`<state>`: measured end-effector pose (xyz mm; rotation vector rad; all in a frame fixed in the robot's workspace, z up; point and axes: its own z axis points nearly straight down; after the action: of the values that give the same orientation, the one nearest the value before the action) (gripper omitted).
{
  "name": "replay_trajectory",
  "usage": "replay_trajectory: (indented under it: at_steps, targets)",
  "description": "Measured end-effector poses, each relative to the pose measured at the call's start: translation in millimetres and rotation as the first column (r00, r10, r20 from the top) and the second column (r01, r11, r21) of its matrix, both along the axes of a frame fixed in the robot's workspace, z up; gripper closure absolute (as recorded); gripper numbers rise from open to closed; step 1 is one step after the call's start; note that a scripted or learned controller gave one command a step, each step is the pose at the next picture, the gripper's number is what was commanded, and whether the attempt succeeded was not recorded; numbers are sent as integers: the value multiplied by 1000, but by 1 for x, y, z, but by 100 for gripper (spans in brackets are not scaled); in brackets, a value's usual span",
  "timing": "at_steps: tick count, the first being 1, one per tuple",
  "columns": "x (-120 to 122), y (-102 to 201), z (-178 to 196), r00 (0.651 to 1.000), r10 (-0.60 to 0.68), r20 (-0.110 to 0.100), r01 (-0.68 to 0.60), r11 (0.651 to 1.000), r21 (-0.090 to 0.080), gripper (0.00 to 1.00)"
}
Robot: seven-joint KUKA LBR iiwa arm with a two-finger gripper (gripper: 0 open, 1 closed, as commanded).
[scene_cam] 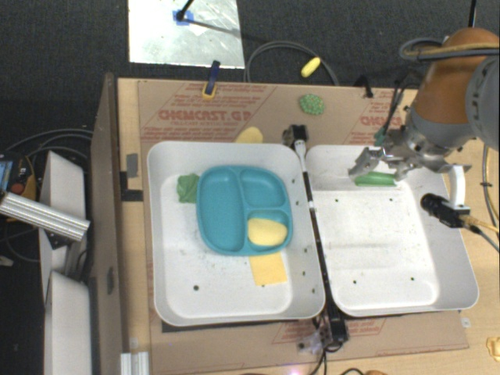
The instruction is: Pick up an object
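Over the right bin's (391,303) far edge, the gripper (380,165) spreads wide above a green object (376,180); nothing is gripped, so pickup remains.

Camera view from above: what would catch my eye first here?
Probably the blue divided plate in the left bin, with a yellow lump in one compartment. Next, the grey and orange arm at the right, its gripper right above a green stick-shaped object at the right bin's far edge.
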<state>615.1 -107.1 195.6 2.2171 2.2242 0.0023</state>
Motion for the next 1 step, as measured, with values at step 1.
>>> replay_trajectory:
  at_steps: [1]
  targets:
    - [20, -9, -94, 1000, 0, -3, 0, 1000, 0, 0]
